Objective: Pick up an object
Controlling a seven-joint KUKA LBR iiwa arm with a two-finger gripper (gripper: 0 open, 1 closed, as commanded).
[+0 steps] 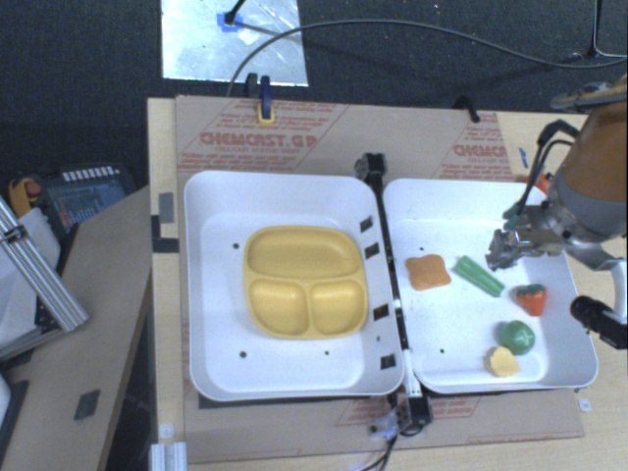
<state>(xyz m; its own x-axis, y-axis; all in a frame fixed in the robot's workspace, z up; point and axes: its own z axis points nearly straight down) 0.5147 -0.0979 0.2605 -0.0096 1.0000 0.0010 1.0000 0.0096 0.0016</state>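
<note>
Jaws (pixel 502 251) at frame right, hovering just above green stick (pixel 478 275) in right bin (pixel 444 373); open or shut, can't tell.

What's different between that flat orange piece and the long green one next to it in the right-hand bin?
The orange piece is squarish and flat; the green piece is long and narrow. The orange piece lies nearer the divider between the bins, while the green piece lies slanted, its upper end close under the tool. Both rest on the floor of the right bin, close together; whether they touch is unclear.
</note>
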